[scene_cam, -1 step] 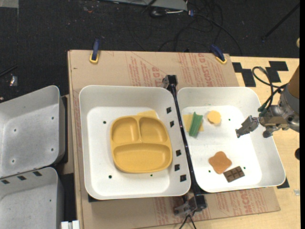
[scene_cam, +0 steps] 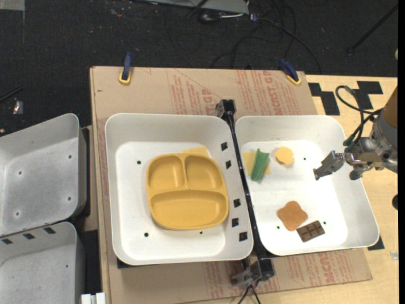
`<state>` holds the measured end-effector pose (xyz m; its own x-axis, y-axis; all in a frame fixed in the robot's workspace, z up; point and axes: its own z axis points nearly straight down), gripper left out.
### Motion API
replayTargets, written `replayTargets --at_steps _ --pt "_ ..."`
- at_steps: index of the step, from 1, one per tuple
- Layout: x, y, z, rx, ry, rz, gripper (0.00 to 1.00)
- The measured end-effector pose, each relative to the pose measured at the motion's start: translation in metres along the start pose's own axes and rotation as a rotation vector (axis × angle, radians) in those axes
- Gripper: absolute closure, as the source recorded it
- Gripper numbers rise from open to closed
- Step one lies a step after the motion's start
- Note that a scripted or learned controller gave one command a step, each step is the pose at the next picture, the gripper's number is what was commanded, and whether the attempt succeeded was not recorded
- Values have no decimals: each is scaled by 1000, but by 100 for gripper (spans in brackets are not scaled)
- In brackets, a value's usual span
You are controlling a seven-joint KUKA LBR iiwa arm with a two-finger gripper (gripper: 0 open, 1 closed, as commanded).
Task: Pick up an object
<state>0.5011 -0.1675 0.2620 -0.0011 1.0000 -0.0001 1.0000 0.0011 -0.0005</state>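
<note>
My gripper (scene_cam: 333, 164) is hanging at the frame's right, over the right bin (scene_cam: 354, 170); whether its jaws are parted I cannot tell. Below-left are lying the brown cookie (scene_cam: 292, 215), green piece (scene_cam: 259, 165), orange round (scene_cam: 284, 156). Flat shapes risk slipping.

One fixed camera, mounted high above my bench (scene_cam: 190, 87), looking down at slant. Moderate distance: whole bench in frame, both white bins side by side, left bin (scene_cam: 120, 170), right bin (scene_cam: 354, 195), dark floor (scene_cam: 57, 37) past far edge. My arm (scene_cam: 383, 138) reaches in over bench's right edge.
</note>
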Motion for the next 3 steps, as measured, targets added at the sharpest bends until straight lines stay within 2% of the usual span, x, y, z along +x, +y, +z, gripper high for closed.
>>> replayTargets --at_steps 1,3 --pt "-4 4 45 3 1 3 0" --pt "6 -11 155 6 3 3 0"
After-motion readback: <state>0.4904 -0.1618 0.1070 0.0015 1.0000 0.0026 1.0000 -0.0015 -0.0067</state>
